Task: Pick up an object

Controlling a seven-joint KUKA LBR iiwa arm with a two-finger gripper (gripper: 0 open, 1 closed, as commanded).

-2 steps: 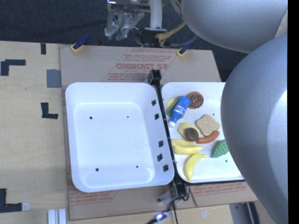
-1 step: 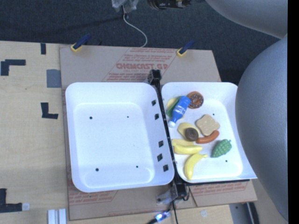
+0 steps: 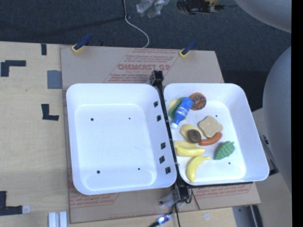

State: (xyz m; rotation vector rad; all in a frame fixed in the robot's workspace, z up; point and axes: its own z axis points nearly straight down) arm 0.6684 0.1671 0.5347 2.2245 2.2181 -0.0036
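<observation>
**Mia:** Where is the hand?

**Sam:** Way up at the far side, blurry, over the dark floor. It holds nothing. I cannot tell if it is released or clenched.

**Mia:** What sits nearer to us than the hand, a bit to its left?

**Sam:** The left bin, on the surface.

**Mia:** And the toys?

**Sam:** They all lie in the right bin, well apart from the hand, nearer to us and a little to its right. First comes the blue bottle, by the wall between the bins. Two bananas lie farthest from the hand. Then come the donut, the closest toy to the hand, the bread slice touching the sausage, and last the green grapes.
</observation>
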